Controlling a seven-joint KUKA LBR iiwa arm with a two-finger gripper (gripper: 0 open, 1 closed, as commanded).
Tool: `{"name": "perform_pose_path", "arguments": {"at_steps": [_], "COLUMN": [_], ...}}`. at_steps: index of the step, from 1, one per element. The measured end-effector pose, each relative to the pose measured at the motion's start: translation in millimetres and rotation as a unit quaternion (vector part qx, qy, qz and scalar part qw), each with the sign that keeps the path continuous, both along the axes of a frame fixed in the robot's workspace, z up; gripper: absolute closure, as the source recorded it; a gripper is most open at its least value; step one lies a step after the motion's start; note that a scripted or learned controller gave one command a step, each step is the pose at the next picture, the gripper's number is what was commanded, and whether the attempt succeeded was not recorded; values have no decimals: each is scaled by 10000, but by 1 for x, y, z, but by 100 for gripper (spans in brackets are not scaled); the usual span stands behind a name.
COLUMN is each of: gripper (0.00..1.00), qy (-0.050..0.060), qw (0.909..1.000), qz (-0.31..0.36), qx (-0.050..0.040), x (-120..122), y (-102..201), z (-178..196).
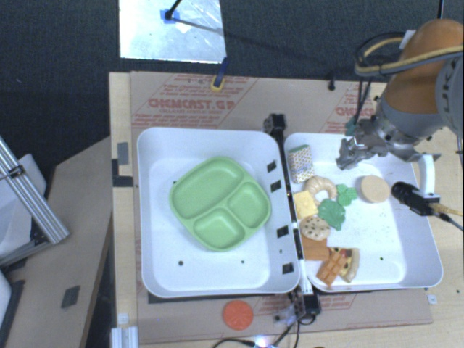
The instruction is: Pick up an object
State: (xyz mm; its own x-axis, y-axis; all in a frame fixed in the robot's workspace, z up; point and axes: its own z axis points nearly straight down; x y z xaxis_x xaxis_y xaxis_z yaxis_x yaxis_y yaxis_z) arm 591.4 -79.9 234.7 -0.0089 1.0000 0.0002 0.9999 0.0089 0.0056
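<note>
From my remote station I look down on a tan surface carrying two shallow white bins side by side. The left bin holds one light green divided plate with three compartments, set diagonally near its centre, probably as a drop-off spot. The right bin holds the toy food I can choose from, crowded against its left wall, which leaves the right half bare and gives the arm room to come in from the right of the frame.

Counting pieces, as best I can tell: one speckled block at the top, one pale pretzel-like ring, one yellow wedge, one green leafy piece, one chocolate-chip cookie, one orange-and-yellow cluster at the bottom, and one round tan disc sitting apart to the right.

The end effector hangs over the upper part of the right bin, just above and between the ring and the disc. I see nothing between its fingers; whether it is released or clenched I cannot tell.

One orange disc lies outside the bins, at the lower edge.
</note>
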Motion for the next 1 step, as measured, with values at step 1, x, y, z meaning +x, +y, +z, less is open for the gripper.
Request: {"name": "perform_pose_path", "arguments": {"at_steps": [1], "gripper": [100], "qy": [22], "qw": [10000], "qz": [-41], "qx": [-7], "x": [3], "y": [-13], "z": [-13]}}
